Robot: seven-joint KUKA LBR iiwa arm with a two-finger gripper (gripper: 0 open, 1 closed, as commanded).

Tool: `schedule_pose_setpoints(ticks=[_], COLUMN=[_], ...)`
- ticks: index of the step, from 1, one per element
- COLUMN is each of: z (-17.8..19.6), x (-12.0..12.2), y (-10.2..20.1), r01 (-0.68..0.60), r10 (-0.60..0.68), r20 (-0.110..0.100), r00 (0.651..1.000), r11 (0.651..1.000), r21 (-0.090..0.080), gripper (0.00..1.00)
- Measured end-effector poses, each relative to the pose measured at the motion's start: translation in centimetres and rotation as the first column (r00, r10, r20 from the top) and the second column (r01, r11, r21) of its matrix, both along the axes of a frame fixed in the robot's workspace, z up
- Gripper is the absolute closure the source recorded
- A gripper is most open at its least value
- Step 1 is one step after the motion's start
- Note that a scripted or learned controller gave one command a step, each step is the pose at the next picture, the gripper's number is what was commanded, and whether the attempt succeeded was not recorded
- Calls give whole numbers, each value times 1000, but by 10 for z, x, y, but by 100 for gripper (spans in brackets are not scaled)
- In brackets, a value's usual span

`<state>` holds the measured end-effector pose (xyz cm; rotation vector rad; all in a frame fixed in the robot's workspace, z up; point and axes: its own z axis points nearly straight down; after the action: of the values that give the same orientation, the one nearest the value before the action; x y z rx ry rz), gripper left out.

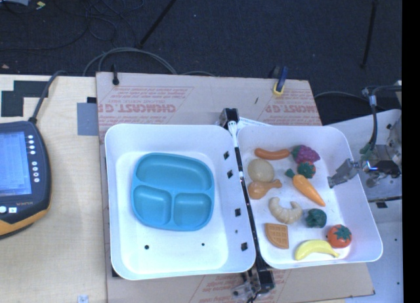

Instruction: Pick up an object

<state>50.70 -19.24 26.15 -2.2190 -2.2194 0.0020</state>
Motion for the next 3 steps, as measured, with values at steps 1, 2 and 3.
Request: schedule_pose_setpoints(ticks=[1,2,3], z=[10,195,268], x=[0,29,38], y=[-1,56,134], r01=[-1,-5,-9], r10=[1,6,9], r20=[-2,20,10], r00=[1000,1000,1000], r11=[1000,1000,1000], r21=[1,-4,-1], gripper=[100,100,100])
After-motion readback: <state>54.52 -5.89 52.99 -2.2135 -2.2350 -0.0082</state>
